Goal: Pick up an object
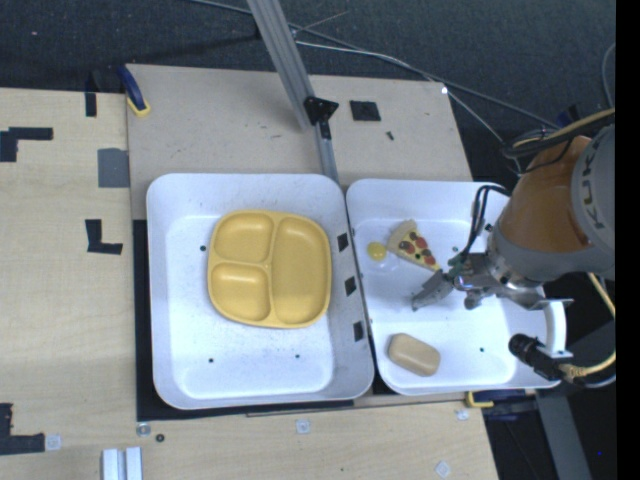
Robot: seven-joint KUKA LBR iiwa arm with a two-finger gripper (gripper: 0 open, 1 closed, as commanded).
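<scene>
the gripper [432, 294], fingers spread and holding nothing, hovers just below the pizza slice [413, 244].

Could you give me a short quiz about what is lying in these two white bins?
1. True or false: the yellow plate lies in the left bin.
2. Which thing in the right bin lies nearest the camera's bottom edge? A) pizza slice B) tan bread roll C) small yellow piece
3. Fill in: the gripper hovers over the ___ bin.

Key: 1 true; 2 B; 3 right.
</scene>
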